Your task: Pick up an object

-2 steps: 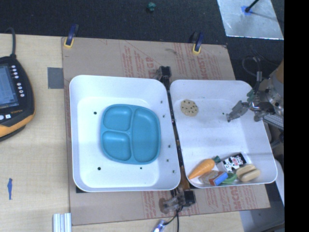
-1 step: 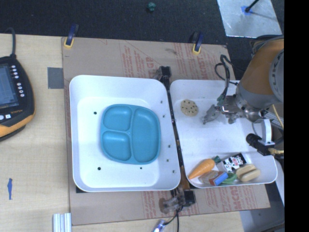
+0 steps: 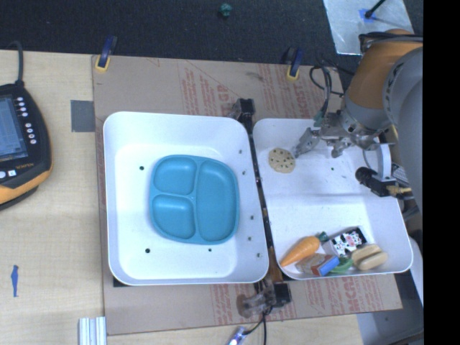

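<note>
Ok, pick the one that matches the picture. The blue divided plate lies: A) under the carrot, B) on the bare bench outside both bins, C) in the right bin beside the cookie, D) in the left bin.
D: the blue divided plate lies flat in the middle of the left bin, while the cookie and carrot are in the right bin.

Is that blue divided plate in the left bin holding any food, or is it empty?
Empty. The blue plate lies flat in the left bin, and all three of its compartments show bare blue.
</note>
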Action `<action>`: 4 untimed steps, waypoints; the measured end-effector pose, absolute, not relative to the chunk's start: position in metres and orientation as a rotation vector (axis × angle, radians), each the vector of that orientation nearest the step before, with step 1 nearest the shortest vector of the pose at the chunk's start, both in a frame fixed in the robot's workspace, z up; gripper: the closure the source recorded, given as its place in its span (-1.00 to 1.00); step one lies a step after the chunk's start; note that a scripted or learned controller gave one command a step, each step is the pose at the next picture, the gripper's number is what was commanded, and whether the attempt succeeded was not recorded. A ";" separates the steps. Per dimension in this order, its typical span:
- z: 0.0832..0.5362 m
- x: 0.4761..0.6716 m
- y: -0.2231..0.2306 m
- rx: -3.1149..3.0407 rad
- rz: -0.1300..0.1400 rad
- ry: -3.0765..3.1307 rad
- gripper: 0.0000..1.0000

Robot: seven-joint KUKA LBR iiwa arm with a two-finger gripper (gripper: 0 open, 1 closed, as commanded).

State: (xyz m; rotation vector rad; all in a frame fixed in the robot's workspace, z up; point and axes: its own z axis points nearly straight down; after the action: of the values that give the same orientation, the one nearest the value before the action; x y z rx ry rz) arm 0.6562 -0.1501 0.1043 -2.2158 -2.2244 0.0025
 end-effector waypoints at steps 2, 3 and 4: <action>0.110 0.657 -0.203 -2.218 0.001 -2.225 -1.00; 0.174 0.568 -0.212 -2.218 0.002 -2.223 -1.00; 0.159 0.653 -0.184 -2.216 0.001 -2.224 -1.00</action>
State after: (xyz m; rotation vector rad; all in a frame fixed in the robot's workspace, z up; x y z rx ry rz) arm 0.6529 -0.1842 0.1590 -2.2164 -2.2237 0.0006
